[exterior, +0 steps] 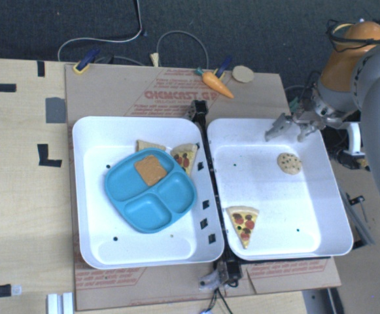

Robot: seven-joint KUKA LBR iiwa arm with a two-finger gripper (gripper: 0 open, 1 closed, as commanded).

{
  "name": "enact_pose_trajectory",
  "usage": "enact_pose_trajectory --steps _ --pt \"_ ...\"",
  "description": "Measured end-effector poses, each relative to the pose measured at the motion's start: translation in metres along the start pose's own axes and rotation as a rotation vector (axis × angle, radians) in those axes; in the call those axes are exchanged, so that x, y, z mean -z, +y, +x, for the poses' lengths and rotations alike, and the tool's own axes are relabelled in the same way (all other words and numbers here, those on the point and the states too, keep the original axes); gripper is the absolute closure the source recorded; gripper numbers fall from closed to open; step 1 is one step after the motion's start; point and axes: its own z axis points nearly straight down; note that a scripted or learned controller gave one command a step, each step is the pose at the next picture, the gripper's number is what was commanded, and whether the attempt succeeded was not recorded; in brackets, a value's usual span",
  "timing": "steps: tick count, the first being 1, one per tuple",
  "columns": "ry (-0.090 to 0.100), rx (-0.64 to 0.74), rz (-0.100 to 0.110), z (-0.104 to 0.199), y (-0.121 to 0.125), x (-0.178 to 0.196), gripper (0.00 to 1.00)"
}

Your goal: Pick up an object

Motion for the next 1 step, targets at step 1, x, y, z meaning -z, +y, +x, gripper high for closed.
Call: enact_pose_trajectory --steps 1 --pt "0.003 -0.002 0.010 0.0480 -0.0871 0.0384 0.00"
